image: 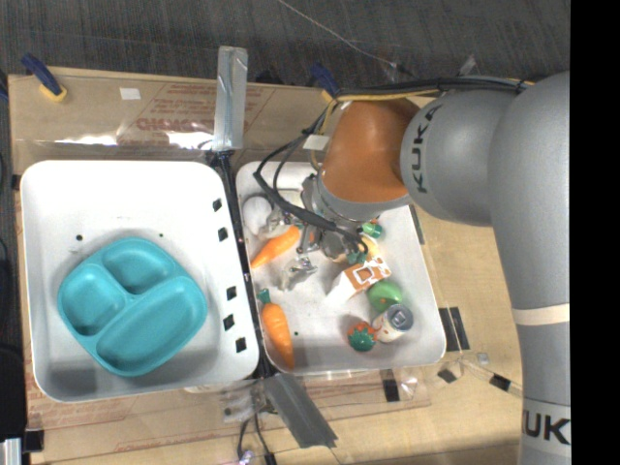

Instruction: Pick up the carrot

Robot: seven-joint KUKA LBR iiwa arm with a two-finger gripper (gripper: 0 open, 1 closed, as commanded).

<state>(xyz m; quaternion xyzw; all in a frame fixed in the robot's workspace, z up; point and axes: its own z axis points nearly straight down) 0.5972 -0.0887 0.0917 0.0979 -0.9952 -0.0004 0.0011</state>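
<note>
**Claw low over right bin, carrot just to its left**

Two carrots (274,247) in the right bin (426,303): one lying at a slant near the bin's upper left, thick end low-left, tip pointing up-right toward the claw (308,260); another (277,330) lower down by the left wall, standing nearly up-and-down in view. Claw down among the clutter, just right of the upper carrot, close to touching. Spread of the claw: cannot tell, hidden under the wrist. Nothing seen gripped. Probably a short shift left needed, jaws set across the slanted long axis.
</note>
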